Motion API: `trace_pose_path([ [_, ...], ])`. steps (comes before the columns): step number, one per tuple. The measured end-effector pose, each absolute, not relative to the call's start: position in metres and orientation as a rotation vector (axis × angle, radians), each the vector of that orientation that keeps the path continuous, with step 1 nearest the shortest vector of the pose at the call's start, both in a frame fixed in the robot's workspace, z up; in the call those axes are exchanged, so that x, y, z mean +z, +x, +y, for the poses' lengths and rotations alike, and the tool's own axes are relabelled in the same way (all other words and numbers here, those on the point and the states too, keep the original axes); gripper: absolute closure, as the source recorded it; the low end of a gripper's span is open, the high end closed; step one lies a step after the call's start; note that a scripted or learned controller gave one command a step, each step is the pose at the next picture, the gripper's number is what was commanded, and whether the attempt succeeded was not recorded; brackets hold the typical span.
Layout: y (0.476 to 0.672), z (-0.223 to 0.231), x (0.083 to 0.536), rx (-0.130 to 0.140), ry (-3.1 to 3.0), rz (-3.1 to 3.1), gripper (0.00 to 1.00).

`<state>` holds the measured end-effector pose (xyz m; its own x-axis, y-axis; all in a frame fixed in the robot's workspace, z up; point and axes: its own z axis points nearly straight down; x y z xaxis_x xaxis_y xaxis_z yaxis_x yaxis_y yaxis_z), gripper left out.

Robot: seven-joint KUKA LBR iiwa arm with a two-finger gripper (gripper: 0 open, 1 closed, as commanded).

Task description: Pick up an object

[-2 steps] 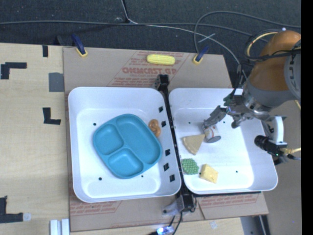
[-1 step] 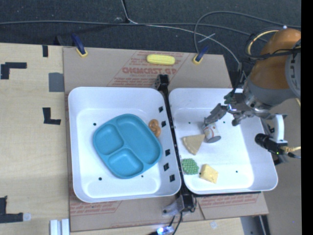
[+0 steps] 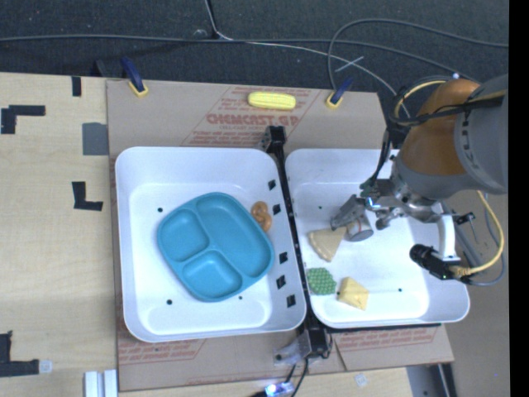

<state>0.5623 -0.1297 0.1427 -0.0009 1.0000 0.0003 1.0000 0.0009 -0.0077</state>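
Lying nearest in the right bin (image 3: pixel 438 308), a yellow wedge (image 3: pixel 354 294) and a knobbly green piece (image 3: pixel 321 281) sit before a pale cream wedge (image 3: pixel 327 243). Just beyond that cream wedge the tool (image 3: pixel 354 222) hangs, grey fingers spread, pinching nothing; the arm bends in over the bin's far-right rim

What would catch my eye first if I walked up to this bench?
Probably the bright blue divided plate filling the left bin, with a small brown piece at its right edge. Next, the grey arm's gripper in the right bin, just above a pale wedge; a green piece and a yellow chunk lie nearer the front.
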Motion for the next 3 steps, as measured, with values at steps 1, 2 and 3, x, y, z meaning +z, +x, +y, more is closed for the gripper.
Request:
trace_pose_path([
  [1, 0.564, -0.130, 0.093, -0.003, -2.224, -2.222, 0.00],
  [2, 0.566, -0.130, 0.108, -0.008, -2.225, -2.228, 1.00],
  [3, 0.572, -0.136, 0.166, -0.002, -2.223, -2.225, 1.00],
])
